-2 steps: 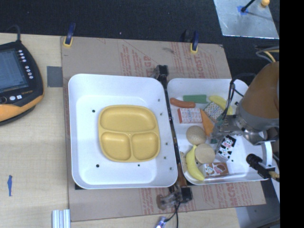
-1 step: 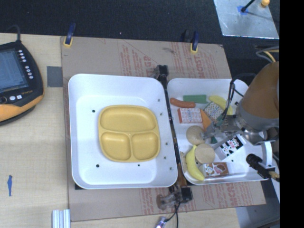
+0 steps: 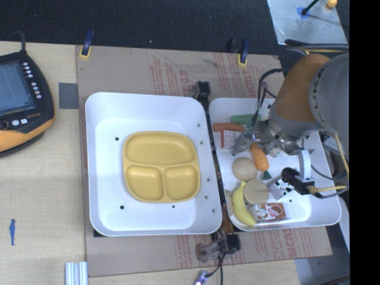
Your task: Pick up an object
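While the arm point(image 3: 309, 94) leans in from the right over the right-hand bin point(image 3: 325, 215), its gripper point(image 3: 256, 140) sits low among the clutter at the bin's upper middle. A carrot point(image 3: 259, 157) lies right at the metal fingers, its top end tucked under them, but whether it is truly pinched between them I cannot tell; the spread of the pincer is hidden by the wrist hardware, so wide or narrow is anyone's guess.

Look at the pile: just below the carrot rests a pale round piece point(image 3: 243, 169), then a second tan disc point(image 3: 256, 191), a banana point(image 3: 240, 205) curving along the bin's left wall, and a small printed box point(image 3: 273, 211) at the bottom. A red sausage-like stick point(image 3: 228, 127) and a green item point(image 3: 238, 119) sit near the top. The left bin point(image 3: 107, 159) carries a yellow divided tray point(image 3: 161, 165), well apart from the action.

If the carrot is the target, it looks like toy food: light, stiff, probably smooth plastic, so slippery and tapering. My call is that the thick upper half, gripped across its width, is the safest hold; near the thin tip it could squirt out. Fragility seems no worry here. Crowding is, with that pale round piece touching or nearly so.
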